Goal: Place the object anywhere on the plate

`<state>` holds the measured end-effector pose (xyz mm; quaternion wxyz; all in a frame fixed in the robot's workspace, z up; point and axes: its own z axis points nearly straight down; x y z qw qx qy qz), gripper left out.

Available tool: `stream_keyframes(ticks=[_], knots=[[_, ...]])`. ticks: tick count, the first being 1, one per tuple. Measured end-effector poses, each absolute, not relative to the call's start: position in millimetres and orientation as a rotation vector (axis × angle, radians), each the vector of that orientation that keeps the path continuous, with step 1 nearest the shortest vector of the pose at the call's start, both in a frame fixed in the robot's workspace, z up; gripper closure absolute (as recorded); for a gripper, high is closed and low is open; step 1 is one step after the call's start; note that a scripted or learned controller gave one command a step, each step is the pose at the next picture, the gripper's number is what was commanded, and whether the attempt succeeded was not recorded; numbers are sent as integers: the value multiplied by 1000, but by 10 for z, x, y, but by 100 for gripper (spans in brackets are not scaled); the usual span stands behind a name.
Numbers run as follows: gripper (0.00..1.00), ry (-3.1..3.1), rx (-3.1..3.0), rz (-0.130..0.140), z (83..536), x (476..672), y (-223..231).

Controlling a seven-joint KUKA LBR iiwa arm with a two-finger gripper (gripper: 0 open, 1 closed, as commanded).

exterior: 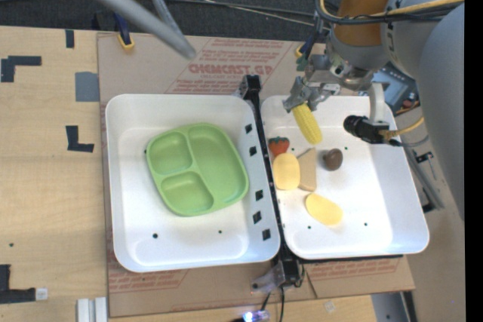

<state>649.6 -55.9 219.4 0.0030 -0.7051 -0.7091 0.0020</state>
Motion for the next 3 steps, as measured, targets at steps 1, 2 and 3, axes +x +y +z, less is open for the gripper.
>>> stream_keyframes(ticks=[1, 2, 3], knots=[[100, -2224, -2209, 7, 2158, 6303, 37], [100, -2225, -2210, 7, 2156, 6105, 588], [100, -2226, -2209, 8, 2083, 5969, 1155]])
